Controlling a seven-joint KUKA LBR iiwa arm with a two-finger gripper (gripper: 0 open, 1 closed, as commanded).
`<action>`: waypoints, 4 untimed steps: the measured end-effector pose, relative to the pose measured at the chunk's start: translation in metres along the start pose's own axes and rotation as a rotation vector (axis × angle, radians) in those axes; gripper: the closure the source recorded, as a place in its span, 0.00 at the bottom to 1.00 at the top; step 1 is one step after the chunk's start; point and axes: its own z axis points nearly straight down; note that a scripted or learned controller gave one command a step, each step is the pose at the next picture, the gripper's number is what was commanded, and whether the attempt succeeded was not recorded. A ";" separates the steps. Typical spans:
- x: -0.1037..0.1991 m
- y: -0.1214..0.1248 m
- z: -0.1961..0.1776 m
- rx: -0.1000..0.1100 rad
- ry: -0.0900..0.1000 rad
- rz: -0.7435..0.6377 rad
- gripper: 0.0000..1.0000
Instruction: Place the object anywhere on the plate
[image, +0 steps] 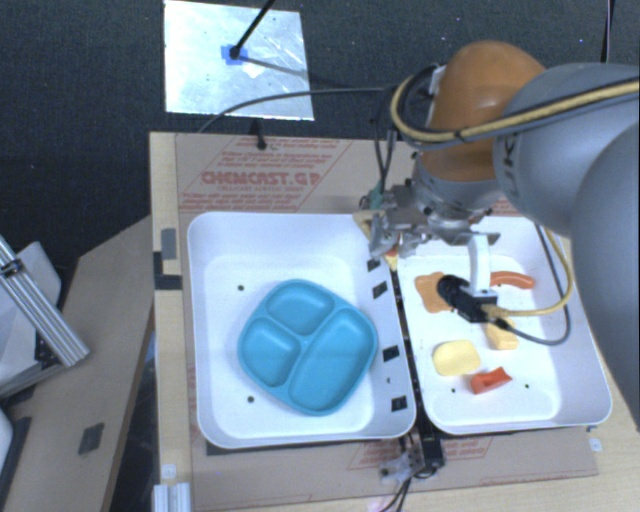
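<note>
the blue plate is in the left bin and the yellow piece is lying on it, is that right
Not quite. The blue plate is in the left bin, but the yellow piece lies in the right bin, not on the plate. The camera view shows this.

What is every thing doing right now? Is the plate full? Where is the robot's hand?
blue divided plate: flat in the left bin, nothing on it.
gripper: low at the rim between the bins.
flat orange piece: lying in the right bin.
yellow piece: lying in the right bin.
red piece: lying beside the yellow piece.
orange stick: lying in the right bin.
</note>
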 end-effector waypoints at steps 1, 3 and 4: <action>0.058 0.013 0.008 -0.003 0.000 0.000 1.00; 0.143 0.013 0.007 -0.001 -0.001 0.002 1.00; 0.141 0.013 0.006 -0.002 -0.002 0.004 0.00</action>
